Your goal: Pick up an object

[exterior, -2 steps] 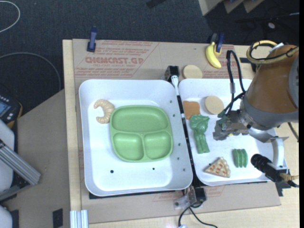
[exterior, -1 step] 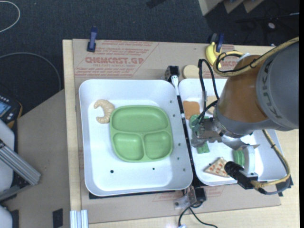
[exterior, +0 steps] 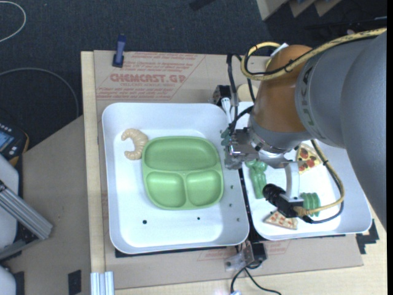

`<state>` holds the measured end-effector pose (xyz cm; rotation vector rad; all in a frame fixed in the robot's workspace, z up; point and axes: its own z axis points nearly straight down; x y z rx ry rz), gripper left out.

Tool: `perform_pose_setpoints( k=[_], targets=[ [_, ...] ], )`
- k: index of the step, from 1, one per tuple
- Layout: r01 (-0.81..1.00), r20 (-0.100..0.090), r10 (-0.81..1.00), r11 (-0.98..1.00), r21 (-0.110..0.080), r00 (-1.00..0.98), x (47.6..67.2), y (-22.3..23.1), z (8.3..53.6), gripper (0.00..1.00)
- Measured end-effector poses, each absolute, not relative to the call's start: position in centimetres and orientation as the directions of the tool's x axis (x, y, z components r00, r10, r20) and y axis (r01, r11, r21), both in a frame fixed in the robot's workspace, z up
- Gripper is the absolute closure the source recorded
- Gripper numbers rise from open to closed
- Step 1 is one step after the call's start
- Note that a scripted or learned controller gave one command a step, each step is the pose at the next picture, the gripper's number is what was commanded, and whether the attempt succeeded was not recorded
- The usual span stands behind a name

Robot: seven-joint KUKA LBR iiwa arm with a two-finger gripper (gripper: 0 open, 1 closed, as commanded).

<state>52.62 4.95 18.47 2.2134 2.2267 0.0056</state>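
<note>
Reaching: the arm comes in from the right and hangs low over the right bin, near the wall it shares with the left bin.
Tool: seen from above, under the wrist; I cannot tell its state or whether it has anything.
Candidates: a green toy piece just below the wrist, a pizza-slice toy near the front, a green ridged piece beside it, another pizza-like piece by the arm.
Left bin: a green divided plate and a croissant toy touching its corner.
Risk: pieces lie close together, so a closing tool may nudge one aside or pinch the black cable crossing them.
Risk: working beside the bin wall, it may strike the rim.
Hidden: the arm covers much of the right bin.
</note>
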Motion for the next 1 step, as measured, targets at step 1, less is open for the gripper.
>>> perform_pose_setpoints(
  k=[1],
  targets=[
    [1.000,0.003,1.000,0.005,-0.001,-0.005,49.30,9.02,21.01,1.00]
  ],
)
